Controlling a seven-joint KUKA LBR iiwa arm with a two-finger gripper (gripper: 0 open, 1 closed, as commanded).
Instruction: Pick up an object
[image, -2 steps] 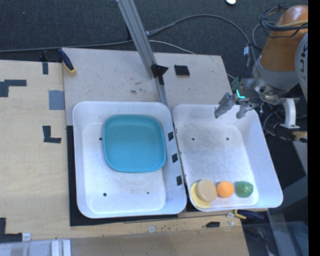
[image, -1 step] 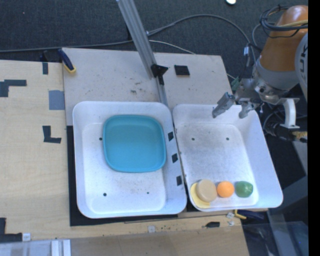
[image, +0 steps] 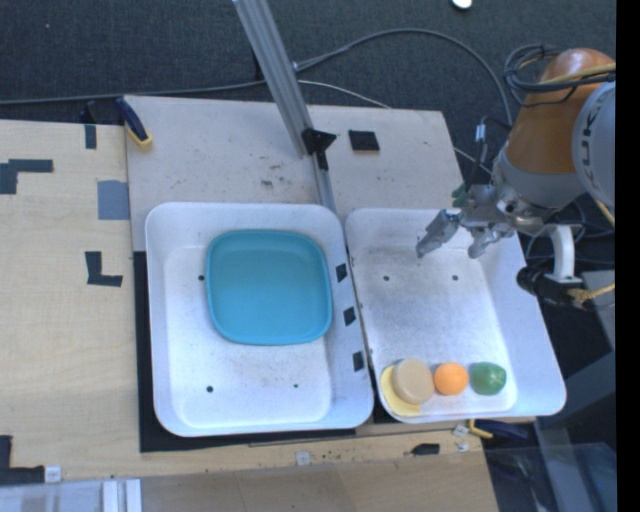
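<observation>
Three items, a tan disc (image: 411, 380), orange ball (image: 451, 379) and green ball (image: 488, 378), await; claw (image: 455, 239) hovers open, empty, well beyond them: approach step, must descend toward one.

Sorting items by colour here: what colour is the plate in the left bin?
The plate is plain turquoise blue, clearest in the camera view.

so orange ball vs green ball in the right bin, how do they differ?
Colour: the orange ball is bright orange, the green ball dark green. Position: the orange ball sits in the middle of the row, beside the tan disc; the green ball is at the right end. Both are small, round and lie along the right bin's near edge.
</observation>
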